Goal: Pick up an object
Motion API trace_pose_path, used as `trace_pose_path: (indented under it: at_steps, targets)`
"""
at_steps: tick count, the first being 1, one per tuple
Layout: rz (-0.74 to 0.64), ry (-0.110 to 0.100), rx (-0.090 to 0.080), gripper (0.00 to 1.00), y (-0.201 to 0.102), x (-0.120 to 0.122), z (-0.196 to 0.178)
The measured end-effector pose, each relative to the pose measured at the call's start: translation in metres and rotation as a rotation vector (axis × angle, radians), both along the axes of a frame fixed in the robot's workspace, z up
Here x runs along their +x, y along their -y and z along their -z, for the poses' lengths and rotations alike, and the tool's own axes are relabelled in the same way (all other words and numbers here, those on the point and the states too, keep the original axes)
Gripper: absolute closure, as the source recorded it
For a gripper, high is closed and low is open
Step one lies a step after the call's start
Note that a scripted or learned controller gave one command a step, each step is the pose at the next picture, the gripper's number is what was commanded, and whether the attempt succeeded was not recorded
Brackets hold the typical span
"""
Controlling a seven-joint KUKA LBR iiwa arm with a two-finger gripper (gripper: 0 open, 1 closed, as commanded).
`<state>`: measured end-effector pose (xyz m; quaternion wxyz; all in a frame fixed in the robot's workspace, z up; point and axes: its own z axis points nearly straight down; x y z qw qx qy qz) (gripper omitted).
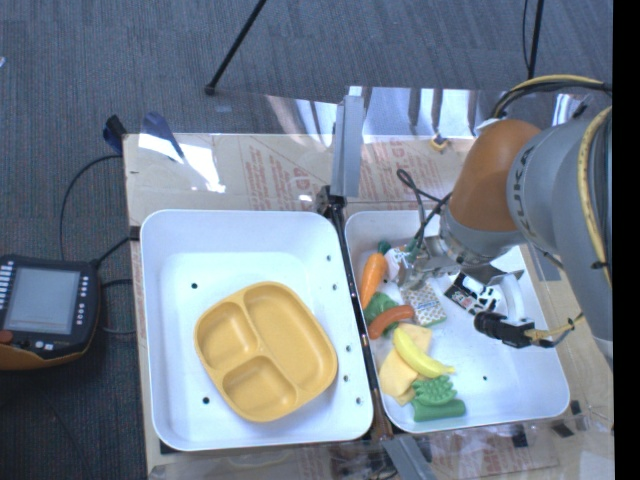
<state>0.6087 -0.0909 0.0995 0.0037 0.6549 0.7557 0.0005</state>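
**Gripper low over the toy pile, target not yet secured**

The gripper (418, 268) sits low in the right bin (530, 388), just above the checkered piece (428, 306) and beside the carrot (372, 276). Whether it grips anything cannot be told. The arm should descend straight onto one item, clear of the banana (420, 353). The yellow tray (265, 348) lies in the left bin (170, 258).

Robot lab: bench bins (160, 268), teach pendant (45, 308)

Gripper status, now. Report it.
Gripper: low in the right bin, over the toy food beside the carrot; open or closed cannot be told.
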Motion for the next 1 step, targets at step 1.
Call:
trace_pose_path:
  at_steps: [1]
  targets:
    - [0.0, -0.002, 0.0, 0.0, -0.0001, -0.0006, 0.001]
